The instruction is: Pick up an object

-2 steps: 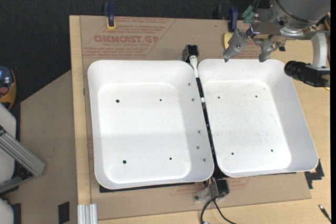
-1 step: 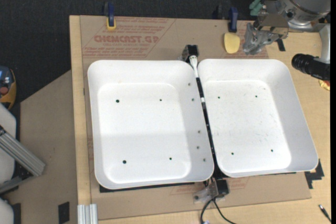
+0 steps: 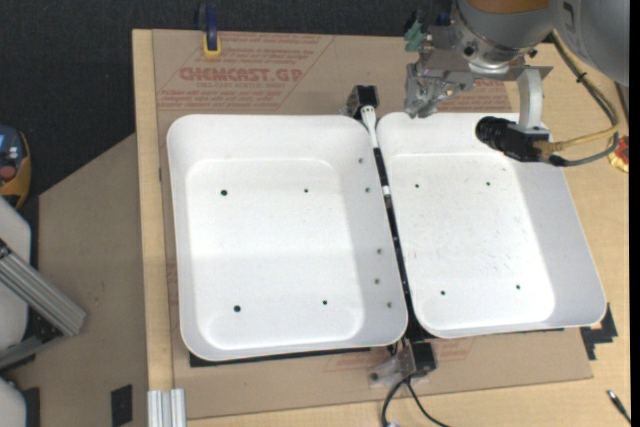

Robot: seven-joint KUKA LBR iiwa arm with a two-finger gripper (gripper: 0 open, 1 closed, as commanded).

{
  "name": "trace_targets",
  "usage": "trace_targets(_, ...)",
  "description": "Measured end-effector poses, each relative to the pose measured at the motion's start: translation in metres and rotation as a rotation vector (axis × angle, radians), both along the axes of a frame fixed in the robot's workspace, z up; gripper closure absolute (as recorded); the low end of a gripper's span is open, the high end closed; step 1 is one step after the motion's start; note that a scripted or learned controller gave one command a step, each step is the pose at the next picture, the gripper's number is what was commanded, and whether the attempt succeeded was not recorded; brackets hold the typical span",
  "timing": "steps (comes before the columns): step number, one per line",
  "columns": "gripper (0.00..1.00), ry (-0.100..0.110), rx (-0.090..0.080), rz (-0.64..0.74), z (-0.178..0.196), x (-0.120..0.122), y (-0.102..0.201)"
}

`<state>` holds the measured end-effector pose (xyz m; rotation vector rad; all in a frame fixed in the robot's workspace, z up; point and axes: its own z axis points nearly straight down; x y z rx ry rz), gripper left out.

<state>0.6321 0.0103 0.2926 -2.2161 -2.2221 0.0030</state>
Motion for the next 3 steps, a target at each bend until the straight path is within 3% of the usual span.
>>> trace_targets(1,1.00,-0.009,-0.001,-0.004,0.045,-0.026,-0.007)
trace_targets(2,1.00,-0.008,0.000,0.003,-0.024,0.037,0.065)
trace_targets(3,1.00,-0.003,0.000,-0.004,0.000,0.014,0.060)
